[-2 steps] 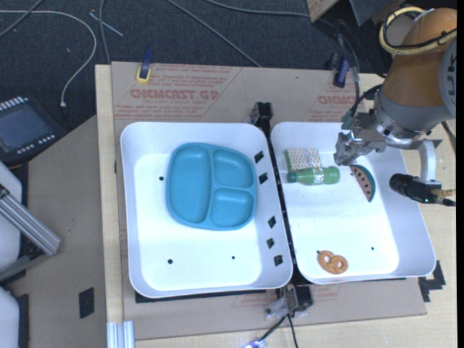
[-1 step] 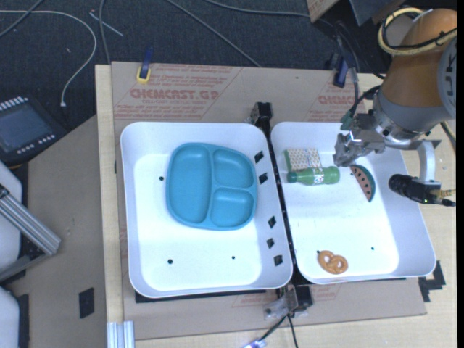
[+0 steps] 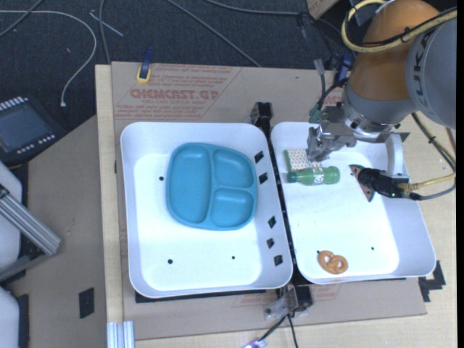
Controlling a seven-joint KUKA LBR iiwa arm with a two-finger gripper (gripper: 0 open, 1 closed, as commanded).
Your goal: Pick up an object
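Here, claw [image 3: 317, 156] just above green bottle [image 3: 319, 175] in right bin [image 3: 355, 220], grip state untellable, pretzel [image 3: 332, 262] well apart, blue tray [image 3: 212, 185] in left bin [image 3: 196, 256].

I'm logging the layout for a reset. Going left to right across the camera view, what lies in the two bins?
Blue divided plate → green bottle. The pretzel lies nearer the camera but overlaps the bottle's span sideways, so I leave it unplaced.

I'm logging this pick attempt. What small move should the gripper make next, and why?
Probably a short descent straight down. The gripper hangs over the far edge of the green bottle, which lies on its side in the right bin, not yet lifted.
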